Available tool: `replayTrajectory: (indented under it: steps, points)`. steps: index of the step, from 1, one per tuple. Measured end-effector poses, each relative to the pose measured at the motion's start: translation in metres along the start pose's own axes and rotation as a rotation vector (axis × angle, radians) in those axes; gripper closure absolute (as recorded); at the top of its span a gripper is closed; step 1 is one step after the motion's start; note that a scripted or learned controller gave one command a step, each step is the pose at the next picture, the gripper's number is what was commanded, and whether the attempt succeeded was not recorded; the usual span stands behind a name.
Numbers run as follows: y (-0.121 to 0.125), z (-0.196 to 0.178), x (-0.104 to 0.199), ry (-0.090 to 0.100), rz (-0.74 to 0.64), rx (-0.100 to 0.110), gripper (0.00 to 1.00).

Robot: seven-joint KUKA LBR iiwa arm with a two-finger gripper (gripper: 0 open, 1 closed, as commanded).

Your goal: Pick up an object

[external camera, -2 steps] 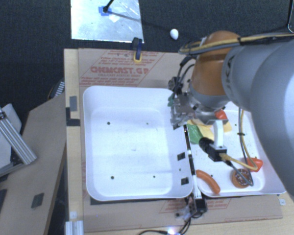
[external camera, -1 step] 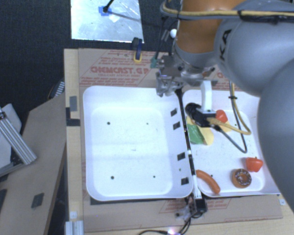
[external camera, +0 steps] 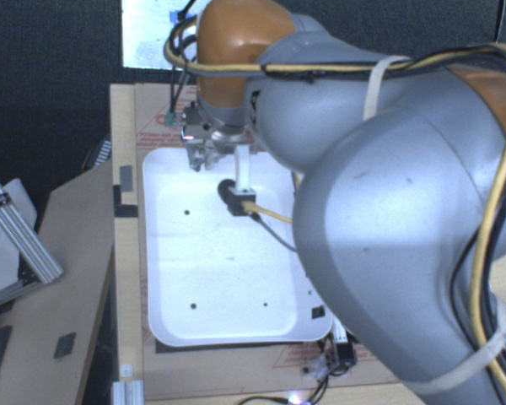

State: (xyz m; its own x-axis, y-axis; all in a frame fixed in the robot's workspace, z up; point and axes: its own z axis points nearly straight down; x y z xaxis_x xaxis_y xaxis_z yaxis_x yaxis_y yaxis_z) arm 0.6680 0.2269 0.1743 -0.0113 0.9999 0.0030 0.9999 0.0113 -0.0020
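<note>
At your far left you have one silver metal rail point(external camera: 18, 241), lying at a slant off the edge of the surface point(external camera: 126, 264). Just beside it sits one brown board point(external camera: 72, 226), and low on that board one small grey tag point(external camera: 65, 345).

Next comes one white bin point(external camera: 164, 251), shallow with rounded corners, resting flat on the surface. In its floor you can count three small dark dots point(external camera: 193, 305) – one towards the upper left and two along the near side. Close to the bin's near right corner there is one small black patch point(external camera: 317, 312), too small to tell what it is.

Above the bin's far rim hangs one gripper point(external camera: 204, 160), over the far end of the bin floor. Whether the jaws are spread or pressed together you cannot tell; they are small and blurred here. Behind it, against the dark backdrop, is one pale sheet point(external camera: 152, 19).

One grey arm point(external camera: 379, 192) takes up your right, with one orange band point(external camera: 236, 24) above the wrist. It covers the right part of the bin, so where an object for picking lies you cannot tell. Below the bin's near right corner sits one small tangle of wires point(external camera: 331, 363).
</note>
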Motion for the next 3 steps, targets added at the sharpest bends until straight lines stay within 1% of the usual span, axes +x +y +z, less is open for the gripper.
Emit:
replayTrajectory:
  steps: [1, 2, 3]
  points:
    - [-0.066, 0.002, -0.045, -0.004, 0.012, 0.002, 1.0]
    - [-0.041, 0.003, -0.04, -0.002, 0.007, -0.005, 1.0]
    - [-0.079, -0.096, -0.03, 0.002, 0.005, -0.011, 1.0]
